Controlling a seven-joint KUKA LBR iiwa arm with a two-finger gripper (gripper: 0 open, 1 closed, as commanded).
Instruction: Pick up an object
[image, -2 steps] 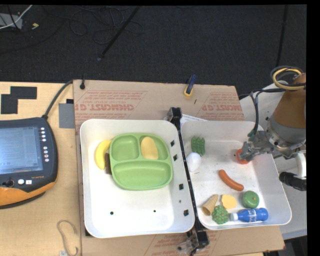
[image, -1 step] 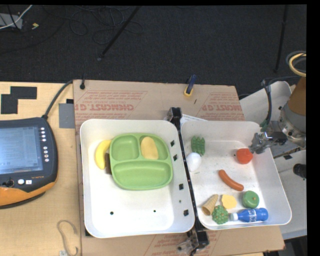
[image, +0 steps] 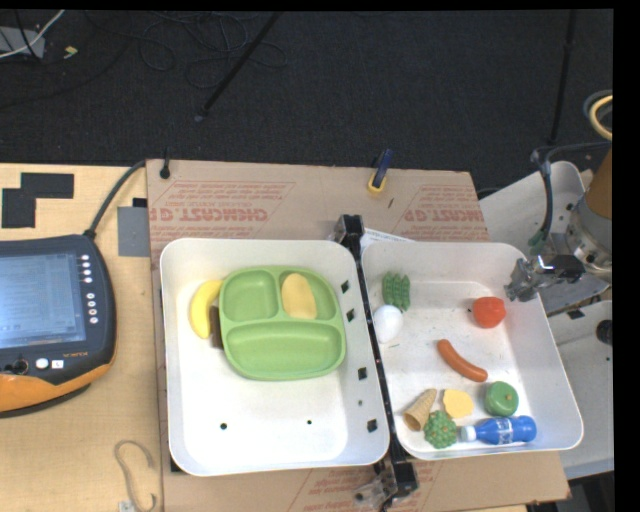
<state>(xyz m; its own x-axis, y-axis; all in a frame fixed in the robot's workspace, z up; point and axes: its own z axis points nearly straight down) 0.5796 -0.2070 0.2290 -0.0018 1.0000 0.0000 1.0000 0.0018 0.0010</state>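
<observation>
In the left bin a green tray carries a yellow piece, with a banana beside it. The right bin crowds a sausage and a tomato near the wall. The gripper hovers at that rim; whether it is open I cannot tell. It may clip the wall or nudge the tomato away.

Red tomato lying in right bin, upper right.

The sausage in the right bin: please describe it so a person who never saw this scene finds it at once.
Look in the right bin, the one without the green tray. Near its middle, below the red tomato and above the green apple, lies the sausage. It is the only long, thin, orange-red piece there.
</observation>
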